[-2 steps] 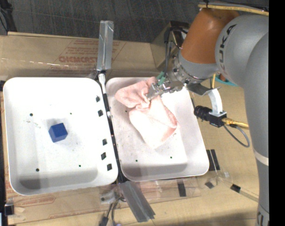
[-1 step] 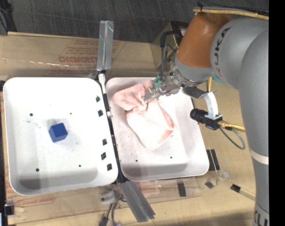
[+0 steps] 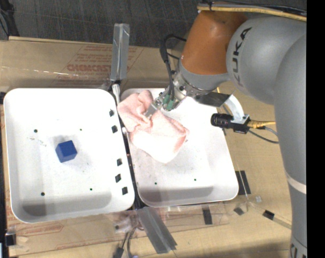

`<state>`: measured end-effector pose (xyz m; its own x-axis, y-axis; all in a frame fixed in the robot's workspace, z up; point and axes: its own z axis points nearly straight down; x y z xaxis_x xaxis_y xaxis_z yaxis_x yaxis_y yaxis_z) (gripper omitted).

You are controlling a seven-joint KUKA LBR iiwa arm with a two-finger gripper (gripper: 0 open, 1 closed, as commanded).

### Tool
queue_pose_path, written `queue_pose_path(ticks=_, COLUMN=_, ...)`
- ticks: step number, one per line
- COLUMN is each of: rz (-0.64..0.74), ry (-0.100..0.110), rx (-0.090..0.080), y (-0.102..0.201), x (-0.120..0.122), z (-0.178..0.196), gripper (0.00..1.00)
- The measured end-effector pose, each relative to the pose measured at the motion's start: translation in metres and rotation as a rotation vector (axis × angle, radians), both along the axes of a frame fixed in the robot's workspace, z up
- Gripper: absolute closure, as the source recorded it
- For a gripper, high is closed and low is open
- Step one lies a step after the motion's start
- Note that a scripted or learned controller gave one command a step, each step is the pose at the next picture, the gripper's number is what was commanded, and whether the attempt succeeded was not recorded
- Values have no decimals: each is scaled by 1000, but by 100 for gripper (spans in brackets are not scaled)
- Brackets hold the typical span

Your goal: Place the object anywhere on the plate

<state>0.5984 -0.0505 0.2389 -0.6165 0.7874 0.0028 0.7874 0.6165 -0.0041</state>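
A small blue cube (image 3: 66, 150) lies in the left white bin (image 3: 22, 198), left of its middle. A crumpled pink cloth (image 3: 157, 130) lies in the right white bin (image 3: 216, 181), spread from its far left corner toward the middle. My gripper (image 3: 158, 105) reaches down from the right and its tip rests on the cloth's upper part, near the bin's far edge. The cloth bunches up around the tip and hides what lies under it. The gripper is far from the blue cube, across the wall between the bins.
A grey post (image 3: 119, 52) stands behind the gap between the bins. The arm's orange band (image 3: 208, 42) and grey body hang over the right bin's far right side. Brown cardboard (image 3: 55, 63) lies behind the bins.
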Motion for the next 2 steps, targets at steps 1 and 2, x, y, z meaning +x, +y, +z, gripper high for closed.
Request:
queue_pose_path(ticks=1, rz=404, ry=0, rx=1, y=57, x=2, z=-4, gripper=100)
queue_pose_path(ticks=2, rz=811, ry=-5, rx=1, y=113, x=13, z=-12, gripper=100)
